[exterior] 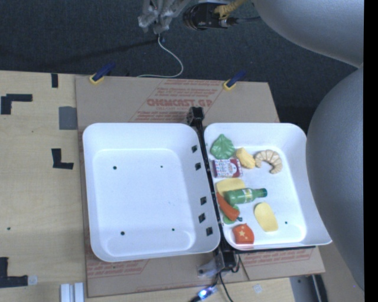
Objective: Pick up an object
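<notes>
Under the bins, cardboard [177,103] reads "CHEMCAST GP"; hand [158,16] state unclear.

A big, smooth, round grey arm [345,153] was seen at the right edge, and more of its grey shell was seen in the top right corner. Near the top middle, a small blurry grey metal part [158,16] was seen. Beside it, a dark round piece [204,16] with short yellow wires [229,8] was seen.
</notes>
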`<state>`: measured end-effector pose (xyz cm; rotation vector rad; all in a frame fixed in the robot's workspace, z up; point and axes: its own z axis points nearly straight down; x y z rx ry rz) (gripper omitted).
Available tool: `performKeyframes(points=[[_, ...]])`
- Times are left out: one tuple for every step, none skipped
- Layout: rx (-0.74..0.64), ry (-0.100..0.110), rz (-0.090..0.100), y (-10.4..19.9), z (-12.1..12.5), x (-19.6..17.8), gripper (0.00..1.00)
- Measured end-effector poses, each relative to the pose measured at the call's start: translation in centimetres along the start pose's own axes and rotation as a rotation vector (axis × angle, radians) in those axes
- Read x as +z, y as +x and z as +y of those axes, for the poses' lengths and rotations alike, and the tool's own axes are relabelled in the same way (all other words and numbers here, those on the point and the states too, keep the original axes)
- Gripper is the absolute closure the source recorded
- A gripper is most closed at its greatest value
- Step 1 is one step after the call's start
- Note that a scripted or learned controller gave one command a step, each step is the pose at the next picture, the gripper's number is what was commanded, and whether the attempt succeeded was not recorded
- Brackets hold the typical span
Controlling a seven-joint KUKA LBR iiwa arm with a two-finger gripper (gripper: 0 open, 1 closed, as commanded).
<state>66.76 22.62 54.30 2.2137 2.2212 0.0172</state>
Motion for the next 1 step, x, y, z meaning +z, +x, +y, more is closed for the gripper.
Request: performKeyframes(points=[[0.000,0.026,-0.008,0.72,-7.05,12.41,1.00]])
